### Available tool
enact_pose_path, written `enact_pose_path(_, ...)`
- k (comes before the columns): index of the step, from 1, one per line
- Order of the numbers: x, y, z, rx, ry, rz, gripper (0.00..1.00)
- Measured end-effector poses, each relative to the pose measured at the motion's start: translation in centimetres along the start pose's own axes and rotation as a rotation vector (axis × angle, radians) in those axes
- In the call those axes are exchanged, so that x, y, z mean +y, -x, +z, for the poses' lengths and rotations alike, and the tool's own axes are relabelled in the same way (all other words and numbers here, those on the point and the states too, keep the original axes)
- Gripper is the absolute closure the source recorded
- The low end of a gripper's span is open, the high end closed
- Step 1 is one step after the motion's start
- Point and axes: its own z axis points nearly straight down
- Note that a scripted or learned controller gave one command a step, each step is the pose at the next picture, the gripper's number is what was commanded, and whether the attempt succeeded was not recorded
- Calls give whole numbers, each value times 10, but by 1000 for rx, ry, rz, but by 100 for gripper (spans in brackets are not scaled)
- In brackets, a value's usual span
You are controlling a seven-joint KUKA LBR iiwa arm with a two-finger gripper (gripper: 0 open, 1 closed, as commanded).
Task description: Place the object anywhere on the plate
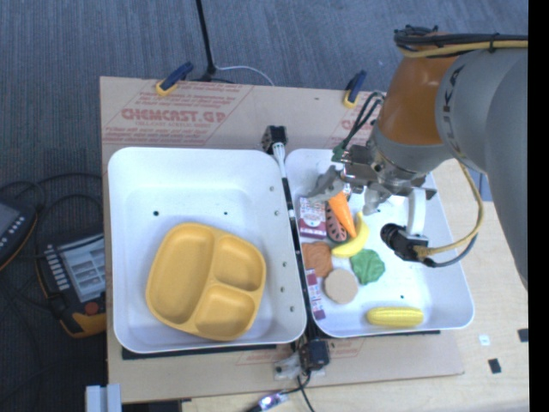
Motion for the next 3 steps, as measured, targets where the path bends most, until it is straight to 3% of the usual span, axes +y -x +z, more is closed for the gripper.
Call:
enact_pose_path(1, 0, 10, 40, -3, -8, -151, 0)
enact_pose_path(2, 0, 9, 31, -3, -8, -153, 100)
enact_pose_path(3, -37, -49, -3, 0, -3, -238, 100)
